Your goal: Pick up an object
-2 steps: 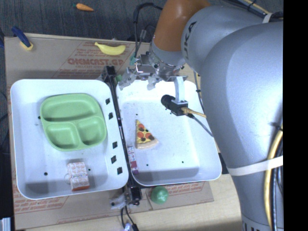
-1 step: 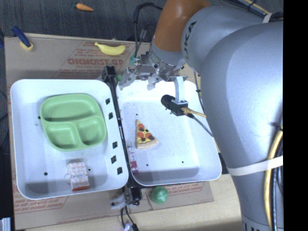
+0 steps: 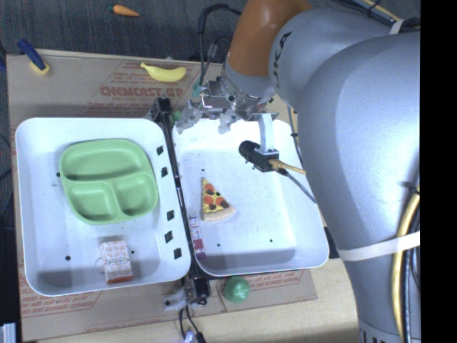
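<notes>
Grey arm (image 3: pixel 343 120) fills right of frame; pincer (image 3: pixel 214 113) at right bin's (image 3: pixel 300 220) upper edge, grip state unclear. Pizza slice (image 3: pixel 214 202) at bin centre.

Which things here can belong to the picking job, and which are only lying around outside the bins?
For the job:
gripper
pizza slice in the right bin
green tray and small packet in the left bin

Lying about:
banana
carrot
green ball
blue-and-yellow item, too small to identify
</notes>
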You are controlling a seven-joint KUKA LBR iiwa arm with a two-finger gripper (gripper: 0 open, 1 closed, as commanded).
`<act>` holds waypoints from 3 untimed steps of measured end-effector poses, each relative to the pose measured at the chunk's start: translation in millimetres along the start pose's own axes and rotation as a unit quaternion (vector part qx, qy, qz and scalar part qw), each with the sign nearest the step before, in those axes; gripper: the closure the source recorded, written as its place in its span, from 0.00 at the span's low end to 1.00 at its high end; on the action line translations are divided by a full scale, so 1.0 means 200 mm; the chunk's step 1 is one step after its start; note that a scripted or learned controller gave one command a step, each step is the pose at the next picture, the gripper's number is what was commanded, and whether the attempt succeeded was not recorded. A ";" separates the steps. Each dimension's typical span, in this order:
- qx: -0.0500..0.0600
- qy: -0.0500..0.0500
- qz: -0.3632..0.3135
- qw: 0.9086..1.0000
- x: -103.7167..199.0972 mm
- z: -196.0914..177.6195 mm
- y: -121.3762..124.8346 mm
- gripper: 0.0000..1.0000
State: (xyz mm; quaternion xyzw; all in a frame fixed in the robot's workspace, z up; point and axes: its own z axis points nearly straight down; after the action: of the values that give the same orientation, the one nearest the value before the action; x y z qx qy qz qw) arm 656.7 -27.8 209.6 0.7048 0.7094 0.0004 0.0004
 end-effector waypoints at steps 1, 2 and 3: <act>0.000 0.000 0.000 1.000 0.00 0.00 0.00 0.00; 0.000 0.000 0.000 1.000 0.00 0.00 0.00 0.00; 0.000 0.000 0.000 1.000 0.00 0.00 0.00 0.00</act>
State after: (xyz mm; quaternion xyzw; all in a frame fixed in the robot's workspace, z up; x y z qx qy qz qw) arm 656.7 -27.8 209.6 0.7048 0.7094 0.0004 0.0004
